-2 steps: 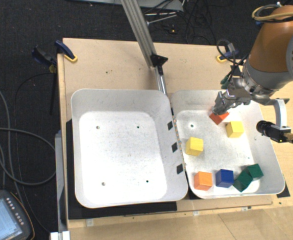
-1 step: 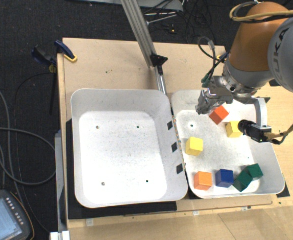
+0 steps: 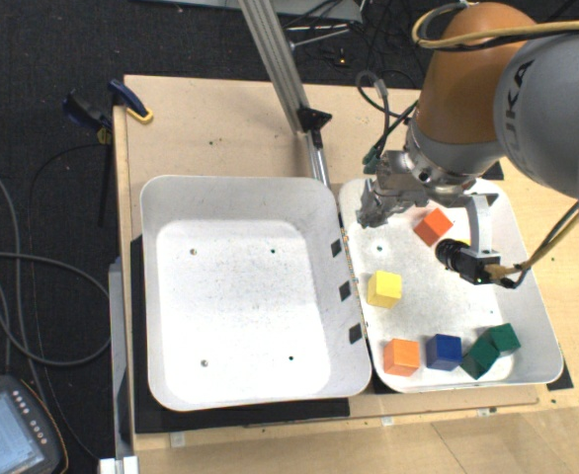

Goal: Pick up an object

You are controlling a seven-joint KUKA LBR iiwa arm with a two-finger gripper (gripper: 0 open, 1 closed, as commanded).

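Note:
Several blocks lie in the right bin. A yellow cube sits near its left wall. An orange-red block lies further back, just right of my gripper. Along the front edge are an orange cube, a blue cube and two green blocks touching each other. My gripper hangs over the bin's back left corner, above bare floor, behind the yellow cube. I see nothing held in it.
The left bin lies beside the right one, their walls meeting in the middle. A slanted metal pole rises behind the bins. The arm's grey and orange wrist covers the right bin's back part. A black fitting hangs over the bin's middle.

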